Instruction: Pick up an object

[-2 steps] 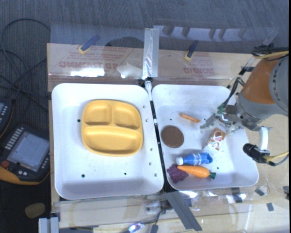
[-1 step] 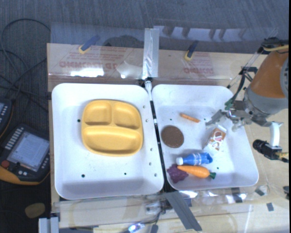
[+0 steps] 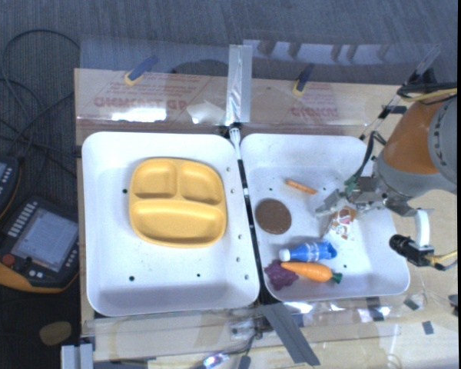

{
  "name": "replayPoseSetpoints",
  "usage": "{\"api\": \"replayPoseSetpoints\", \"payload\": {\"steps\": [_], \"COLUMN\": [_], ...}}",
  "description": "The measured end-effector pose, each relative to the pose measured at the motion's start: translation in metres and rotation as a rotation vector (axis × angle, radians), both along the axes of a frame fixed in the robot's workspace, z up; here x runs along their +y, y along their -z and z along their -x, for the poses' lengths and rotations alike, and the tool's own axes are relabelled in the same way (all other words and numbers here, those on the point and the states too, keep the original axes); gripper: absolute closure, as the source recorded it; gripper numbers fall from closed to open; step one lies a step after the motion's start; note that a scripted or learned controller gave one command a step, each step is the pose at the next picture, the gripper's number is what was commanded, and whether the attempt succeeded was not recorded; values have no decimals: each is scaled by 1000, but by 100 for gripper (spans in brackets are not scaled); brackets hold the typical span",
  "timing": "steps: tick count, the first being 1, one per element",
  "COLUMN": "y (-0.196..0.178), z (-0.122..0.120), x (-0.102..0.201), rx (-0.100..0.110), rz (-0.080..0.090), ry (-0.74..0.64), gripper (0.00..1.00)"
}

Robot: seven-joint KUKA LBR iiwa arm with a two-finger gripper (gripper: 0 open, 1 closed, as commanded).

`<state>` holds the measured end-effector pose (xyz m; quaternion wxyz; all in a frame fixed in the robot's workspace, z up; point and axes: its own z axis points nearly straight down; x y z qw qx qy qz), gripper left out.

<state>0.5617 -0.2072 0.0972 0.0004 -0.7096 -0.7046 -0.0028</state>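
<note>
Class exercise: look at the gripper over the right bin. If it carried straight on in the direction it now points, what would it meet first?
The gripper points down and leftward into the right bin. The small crumpled wrapper-like item lies just beneath it and would probably be met first, though the gripper's height above it is unclear from this slanted view.

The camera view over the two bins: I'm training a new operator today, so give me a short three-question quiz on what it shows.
1. True or false: the yellow divided plate lies in the left bin.
2. Which thing lies right beside the carrot in the right bin? A) the brown disc B) the blue and white bottle C) the small orange stick
3. Fill in: the gripper is over the ___ bin.

Key: 1 true; 2 B; 3 right.
</note>
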Motion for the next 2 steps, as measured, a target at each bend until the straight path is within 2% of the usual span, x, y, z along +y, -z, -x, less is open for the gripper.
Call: {"api": "replayPoseSetpoints", "payload": {"steps": [1, 2], "y": [-9, -135], "z": [1, -2], "x": [-2, 47], "rx": [1, 3], "rz": [2, 6], "ry": [2, -96], "gripper": [100, 100]}}
